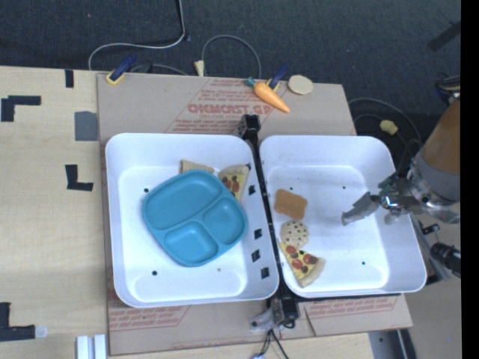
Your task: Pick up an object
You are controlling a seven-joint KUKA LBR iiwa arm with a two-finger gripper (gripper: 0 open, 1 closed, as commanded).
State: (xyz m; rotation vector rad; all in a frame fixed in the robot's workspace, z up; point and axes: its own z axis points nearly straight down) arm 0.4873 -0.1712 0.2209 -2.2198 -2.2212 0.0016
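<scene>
My two-finger gripper (367, 204) hangs with jaws apart, holding nothing, right of the flat square tan cracker (290, 203).

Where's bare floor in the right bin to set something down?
Right bin: free floor lies between the toast and the gripper, and along the front wall right of the pizza slice. Its left side is crowded: toast, cookie, pizza slice stacked along the divider.

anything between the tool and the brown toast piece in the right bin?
No. In the camera view, the stretch between the tool and the brown toast piece is bare white floor of the right bin. The cookie lies below that line.
</scene>
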